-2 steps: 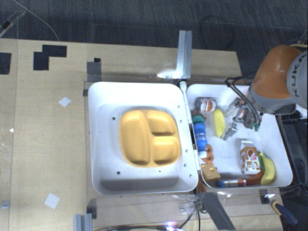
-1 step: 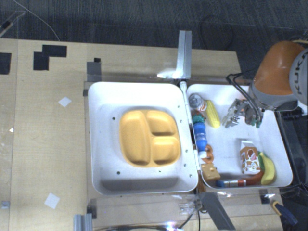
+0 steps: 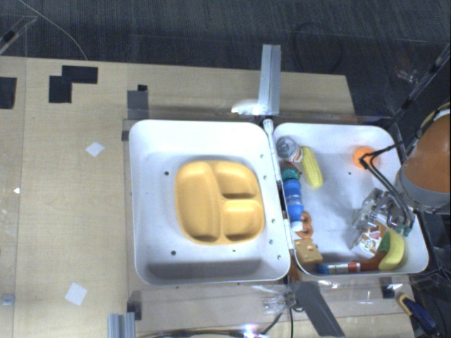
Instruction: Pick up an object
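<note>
In the right bin (image 3: 338, 136) lie a yellow corn cob (image 3: 311, 167) slanted near the far left, a blue bottle (image 3: 293, 197) along the left wall, an orange ball (image 3: 364, 156) and a yellow banana (image 3: 393, 251) at the near right corner.

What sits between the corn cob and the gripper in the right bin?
In the camera view, bare white bin floor separates the corn cob from the gripper. An orange object lies just off that line, toward the far wall.
</note>
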